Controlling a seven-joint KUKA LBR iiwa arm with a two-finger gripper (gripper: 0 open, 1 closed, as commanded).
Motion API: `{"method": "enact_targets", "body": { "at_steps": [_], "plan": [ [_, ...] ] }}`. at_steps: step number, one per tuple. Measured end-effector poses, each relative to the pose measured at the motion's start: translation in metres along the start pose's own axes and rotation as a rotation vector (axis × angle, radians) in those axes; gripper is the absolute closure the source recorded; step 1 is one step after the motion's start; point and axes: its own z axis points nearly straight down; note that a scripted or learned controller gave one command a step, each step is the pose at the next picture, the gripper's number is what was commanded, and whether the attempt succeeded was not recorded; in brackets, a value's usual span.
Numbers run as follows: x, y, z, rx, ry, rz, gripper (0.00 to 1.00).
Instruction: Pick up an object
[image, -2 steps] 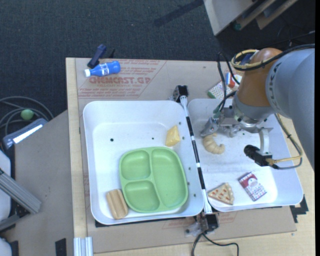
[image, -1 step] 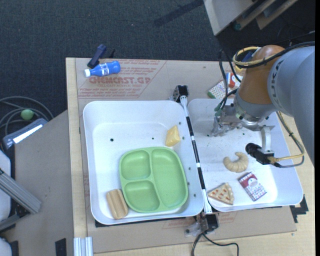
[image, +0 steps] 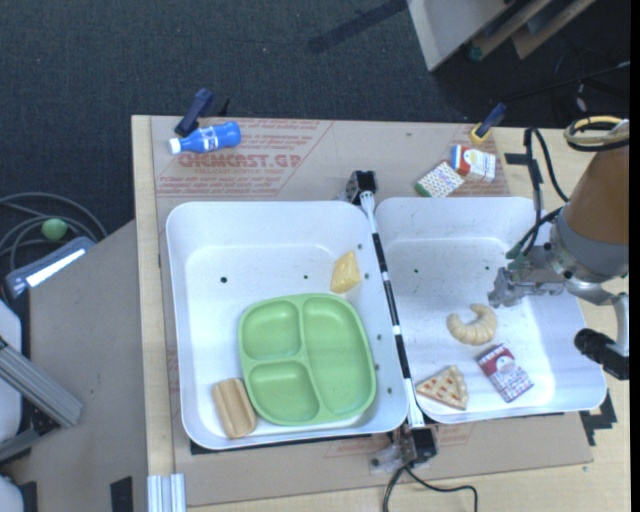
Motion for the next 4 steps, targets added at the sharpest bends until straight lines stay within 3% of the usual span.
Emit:
{"method": "enact_targets", "body": {
  "at_steps": [1,2,3,4],
  "plan": [
    [0.001,0.000,0.000,0.000,0.001,-0.001,0.00],
    [-0.003,0.009,0.066,0.001,0.001,-0.001,0.00],
    [0.003,-0.050,0.088,0.000,0.000,0.000,0.00],
    [0.003,-0.049,0.078,-0.001,0.000,0.000,1.00]
  ]
}}
